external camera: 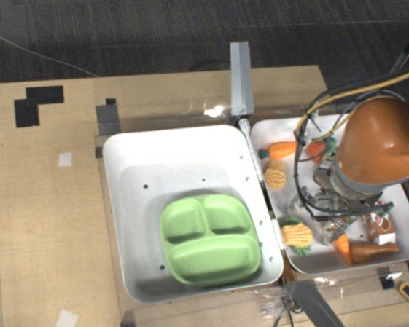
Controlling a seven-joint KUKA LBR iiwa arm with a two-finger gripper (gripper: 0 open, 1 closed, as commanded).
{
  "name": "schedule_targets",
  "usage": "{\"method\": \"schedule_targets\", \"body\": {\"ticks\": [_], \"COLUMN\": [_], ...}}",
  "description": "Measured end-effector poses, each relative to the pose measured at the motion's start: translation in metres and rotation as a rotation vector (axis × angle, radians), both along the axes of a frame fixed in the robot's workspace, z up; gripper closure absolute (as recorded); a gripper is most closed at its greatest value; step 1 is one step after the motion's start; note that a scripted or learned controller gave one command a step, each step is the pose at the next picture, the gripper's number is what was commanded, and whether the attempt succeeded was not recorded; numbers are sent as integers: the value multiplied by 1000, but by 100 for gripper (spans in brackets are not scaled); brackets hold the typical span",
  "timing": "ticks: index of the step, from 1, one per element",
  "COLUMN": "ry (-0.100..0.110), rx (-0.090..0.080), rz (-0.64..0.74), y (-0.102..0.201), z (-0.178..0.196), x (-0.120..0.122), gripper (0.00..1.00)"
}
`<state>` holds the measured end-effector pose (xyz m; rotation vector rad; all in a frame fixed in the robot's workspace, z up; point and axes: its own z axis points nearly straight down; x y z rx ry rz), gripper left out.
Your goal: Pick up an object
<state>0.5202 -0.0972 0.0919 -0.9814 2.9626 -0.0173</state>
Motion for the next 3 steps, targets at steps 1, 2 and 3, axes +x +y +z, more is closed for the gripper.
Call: {"method": "schedule_targets", "body": {"ticks": [1, 2, 3], "ry": [16, 2, -14], "rx": [7, 4, 7], "rz": [-117, -182, -179], "y": [5, -59, -56], "z": [1, -1, 13], "x": [-21, 31, 37], "gripper": [0, 0, 100]}}
